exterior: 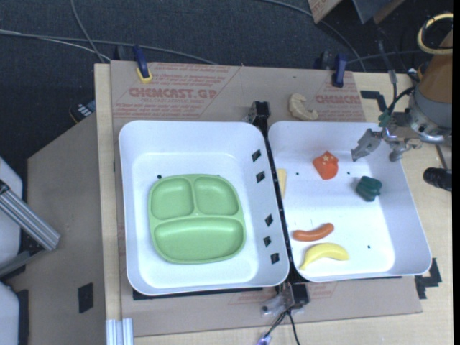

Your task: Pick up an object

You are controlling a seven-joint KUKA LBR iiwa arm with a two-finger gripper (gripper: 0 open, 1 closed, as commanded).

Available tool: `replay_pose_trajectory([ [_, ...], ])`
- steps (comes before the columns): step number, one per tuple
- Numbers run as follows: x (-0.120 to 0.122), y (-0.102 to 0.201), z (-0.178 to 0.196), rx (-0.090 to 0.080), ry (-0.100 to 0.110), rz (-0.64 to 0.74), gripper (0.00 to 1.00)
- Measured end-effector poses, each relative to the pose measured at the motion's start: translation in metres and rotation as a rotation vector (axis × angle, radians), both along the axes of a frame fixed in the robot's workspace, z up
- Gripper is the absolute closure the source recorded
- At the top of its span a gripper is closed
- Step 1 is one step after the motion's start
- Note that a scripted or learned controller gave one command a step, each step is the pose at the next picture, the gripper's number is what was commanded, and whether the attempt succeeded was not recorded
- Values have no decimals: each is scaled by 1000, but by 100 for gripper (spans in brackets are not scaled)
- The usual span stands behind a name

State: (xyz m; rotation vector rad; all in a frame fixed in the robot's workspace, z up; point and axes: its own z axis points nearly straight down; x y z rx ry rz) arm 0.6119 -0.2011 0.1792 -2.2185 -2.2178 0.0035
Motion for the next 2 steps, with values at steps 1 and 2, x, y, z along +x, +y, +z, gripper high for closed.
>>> replay_pose_trajectory([
  [1,1,-10,-54,0,1,0,0],
  [2,3,-10,-39,-2,-7,0,100],
])
